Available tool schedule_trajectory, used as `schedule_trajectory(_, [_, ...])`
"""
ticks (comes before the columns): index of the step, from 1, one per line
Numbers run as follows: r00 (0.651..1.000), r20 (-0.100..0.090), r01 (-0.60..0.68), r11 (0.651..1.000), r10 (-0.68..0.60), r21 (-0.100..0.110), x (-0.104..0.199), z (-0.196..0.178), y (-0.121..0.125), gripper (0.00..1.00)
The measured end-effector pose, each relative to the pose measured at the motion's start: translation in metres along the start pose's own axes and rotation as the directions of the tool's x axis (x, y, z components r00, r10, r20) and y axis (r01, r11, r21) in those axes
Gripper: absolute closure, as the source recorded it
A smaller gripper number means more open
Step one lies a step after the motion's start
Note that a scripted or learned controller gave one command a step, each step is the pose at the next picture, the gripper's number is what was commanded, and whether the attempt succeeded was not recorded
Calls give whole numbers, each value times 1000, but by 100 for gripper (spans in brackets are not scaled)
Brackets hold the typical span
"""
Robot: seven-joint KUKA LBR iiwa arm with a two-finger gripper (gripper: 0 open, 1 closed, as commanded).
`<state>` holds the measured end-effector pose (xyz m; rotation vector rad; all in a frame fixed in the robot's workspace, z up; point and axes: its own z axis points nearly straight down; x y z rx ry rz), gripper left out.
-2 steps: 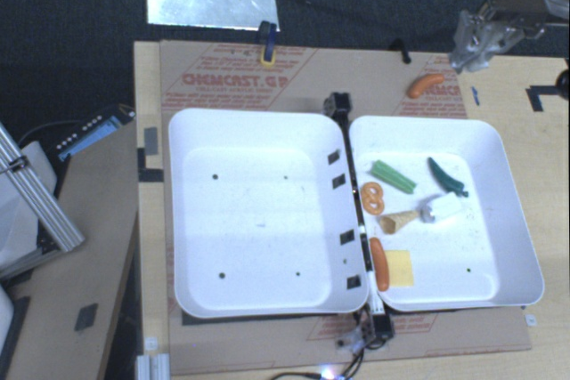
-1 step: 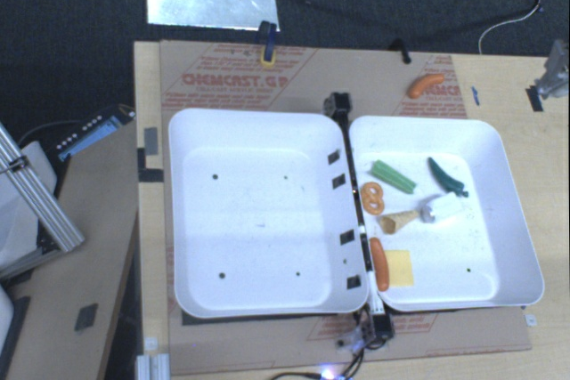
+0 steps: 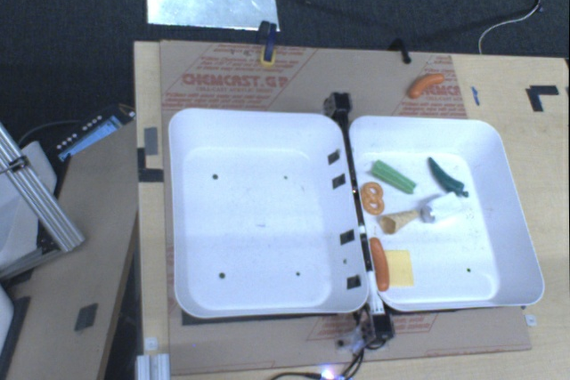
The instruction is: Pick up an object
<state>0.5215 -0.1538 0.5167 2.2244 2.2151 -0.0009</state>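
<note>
Mostly, toy foods [image 3: 393,176] fill right bin [image 3: 499,156].

**Fig. 1. Station hardware, seen from the overhead camera**

Of the machine's own fabric, the frame takes in the fixed fittings of the cell. At centre, a row of small black clips [image 3: 339,181] runs along the seam where the two white bins [image 3: 178,191] meet. A black bracket [image 3: 337,104] caps that seam at 12 o'clock, and a black connector with thin wires [image 3: 374,330] closes it at 6 o'clock. At 9 o'clock stands a silver slotted aluminium profile [image 3: 40,200]. A thin pale cable [image 3: 525,9] curves across the dark floor at 2 o'clock.
</note>
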Motion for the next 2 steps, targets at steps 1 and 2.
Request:
schedule_trajectory(1, [1000,2,2,1000,-2,-4,-47,-20,11,100])
schedule_trajectory(2, [1000,-7,8,1000,-7,14,3,143,-34,100])
